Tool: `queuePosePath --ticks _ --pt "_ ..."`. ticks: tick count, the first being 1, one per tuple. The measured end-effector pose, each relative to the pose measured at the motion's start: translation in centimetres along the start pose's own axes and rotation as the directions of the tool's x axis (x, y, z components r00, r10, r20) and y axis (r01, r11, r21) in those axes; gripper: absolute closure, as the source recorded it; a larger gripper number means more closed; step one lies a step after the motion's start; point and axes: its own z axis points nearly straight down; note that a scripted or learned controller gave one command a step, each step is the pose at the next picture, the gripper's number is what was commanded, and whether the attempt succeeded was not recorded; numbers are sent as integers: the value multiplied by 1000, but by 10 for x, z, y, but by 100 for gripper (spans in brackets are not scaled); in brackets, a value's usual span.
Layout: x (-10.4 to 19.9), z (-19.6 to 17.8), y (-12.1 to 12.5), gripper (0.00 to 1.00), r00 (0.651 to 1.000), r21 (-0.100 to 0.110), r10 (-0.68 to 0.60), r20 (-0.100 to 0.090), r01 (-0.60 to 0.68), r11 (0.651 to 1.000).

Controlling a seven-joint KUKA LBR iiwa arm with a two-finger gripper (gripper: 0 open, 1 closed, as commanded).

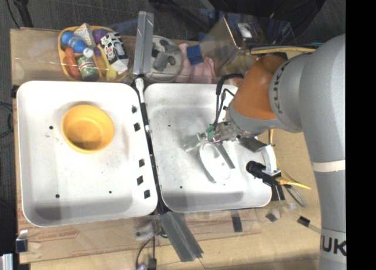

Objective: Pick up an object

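**Open fingers in the right bin, yellow bowl alone in the left**

The two grey fingers point(228, 158) stand clearly apart, splayed in a narrow V, and nothing is clamped between them. Their tips point down at the floor of the right bin point(200, 204); whether they actually touch it is hard to tell. A faint pale, rounded patch shows between them, and I cannot tell whether it is a white object or only a mark on the white floor. The gripper point(222, 173) sits well to the right of the yellow bowl point(88, 126), across the ridge where the two bins meet, and a little nearer the camera than the bowl.

Above the gripper, the orange band point(258, 89) and the grey arm point(294, 98) rise away to the right, farther still from the bowl.

The bowl is the one plain object in either bin. It stands upright in the left bin point(35, 163), towards the far side, touching neither wall. It is round and a solid, warm yellow, open side up, with a slightly deeper orange in its hollow.

Just behind the bowl, outside the bin, a yellow basket point(61, 51) holds a jumble of small coloured toys. To the right of that basket, behind the right bin, lie a grey piece, a blue block point(194, 53) and some pink material.
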Motion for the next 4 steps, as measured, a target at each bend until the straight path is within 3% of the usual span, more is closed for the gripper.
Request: queuePosePath --ticks 1,2,3,4 --pt "0 -10 0 100 1000 1 -3 0 3 1000" --pt "0 -10 1 0 1000 0 -3 1 3 1000" --pt "39 1 -33 0 991 2 -132 0 132 991" --pt "6 -38 -37 0 991 -1 132 3 -132 991"
